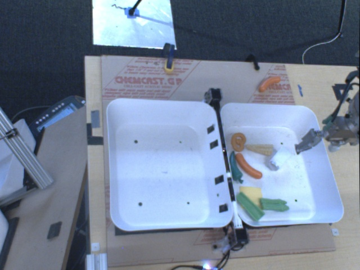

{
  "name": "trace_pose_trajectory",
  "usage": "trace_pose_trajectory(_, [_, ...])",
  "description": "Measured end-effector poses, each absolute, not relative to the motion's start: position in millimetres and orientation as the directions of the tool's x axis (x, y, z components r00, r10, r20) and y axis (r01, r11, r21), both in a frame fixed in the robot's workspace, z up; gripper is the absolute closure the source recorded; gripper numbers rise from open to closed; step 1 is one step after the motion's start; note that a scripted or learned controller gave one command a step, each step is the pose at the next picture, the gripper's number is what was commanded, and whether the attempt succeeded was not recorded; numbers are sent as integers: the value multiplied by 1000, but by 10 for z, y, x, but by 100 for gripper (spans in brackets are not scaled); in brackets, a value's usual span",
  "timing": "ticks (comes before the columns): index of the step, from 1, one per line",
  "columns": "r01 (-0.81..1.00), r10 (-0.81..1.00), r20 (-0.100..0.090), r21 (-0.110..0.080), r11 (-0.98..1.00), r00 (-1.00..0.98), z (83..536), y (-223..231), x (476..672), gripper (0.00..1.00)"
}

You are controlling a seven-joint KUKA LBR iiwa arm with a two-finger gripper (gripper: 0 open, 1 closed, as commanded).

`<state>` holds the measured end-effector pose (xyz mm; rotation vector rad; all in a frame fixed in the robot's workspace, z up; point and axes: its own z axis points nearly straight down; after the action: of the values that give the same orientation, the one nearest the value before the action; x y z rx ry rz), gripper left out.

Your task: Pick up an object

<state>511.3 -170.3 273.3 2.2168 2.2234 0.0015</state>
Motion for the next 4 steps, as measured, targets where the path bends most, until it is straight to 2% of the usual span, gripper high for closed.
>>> trace_pose_trajectory(1, [1000,1000,7,4,3,-3,843,-1366,5293,0])
trace_pose_trajectory(2, [1000,1000,-1,-1,-2,2,844,-1694,4847,0])
trace_pose_trajectory(3, [1000,1000,-2,11,10,-10,860,-1503,5831,0])
trace_pose_trajectory(4, [1000,1000,-1,5,5,-5,961,-1524,5791,100])
